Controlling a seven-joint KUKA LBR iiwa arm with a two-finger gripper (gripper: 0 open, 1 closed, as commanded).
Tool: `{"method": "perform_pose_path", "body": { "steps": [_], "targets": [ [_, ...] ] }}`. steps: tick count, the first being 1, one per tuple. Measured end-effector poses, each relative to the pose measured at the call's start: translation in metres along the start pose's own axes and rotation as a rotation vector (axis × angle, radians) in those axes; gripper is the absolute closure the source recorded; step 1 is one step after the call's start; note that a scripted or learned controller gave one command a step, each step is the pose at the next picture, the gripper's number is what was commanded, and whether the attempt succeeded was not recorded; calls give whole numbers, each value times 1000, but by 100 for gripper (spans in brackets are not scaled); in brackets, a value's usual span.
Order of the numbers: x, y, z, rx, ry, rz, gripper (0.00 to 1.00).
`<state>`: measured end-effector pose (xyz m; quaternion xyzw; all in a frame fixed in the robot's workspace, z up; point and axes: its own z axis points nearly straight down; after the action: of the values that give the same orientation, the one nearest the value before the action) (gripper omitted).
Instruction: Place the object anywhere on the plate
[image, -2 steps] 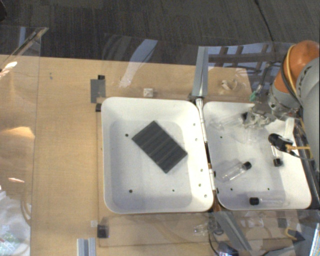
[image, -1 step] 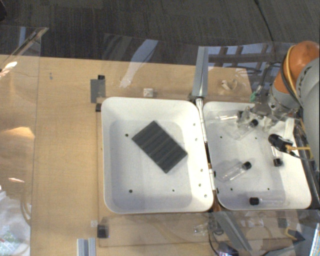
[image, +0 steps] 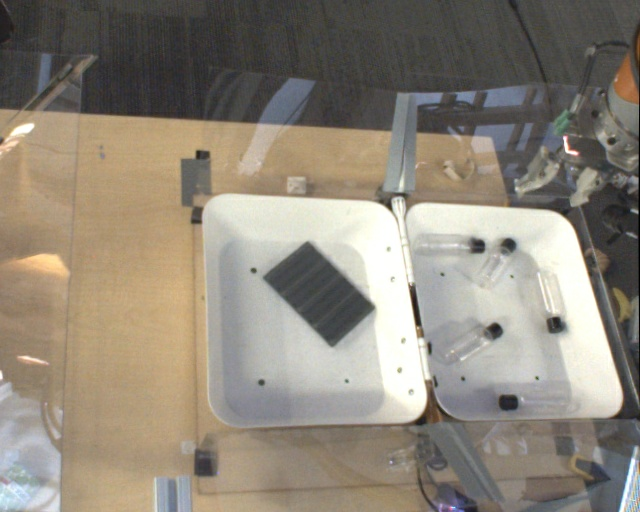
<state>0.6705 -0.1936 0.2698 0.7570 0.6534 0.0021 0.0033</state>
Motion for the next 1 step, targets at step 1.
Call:
{"method": "perform_pose_path", "body": {
  "steps": [1],
  "targets": [
    [-5, -13, -64, -1, -1, -261, 0]
  ]
}}
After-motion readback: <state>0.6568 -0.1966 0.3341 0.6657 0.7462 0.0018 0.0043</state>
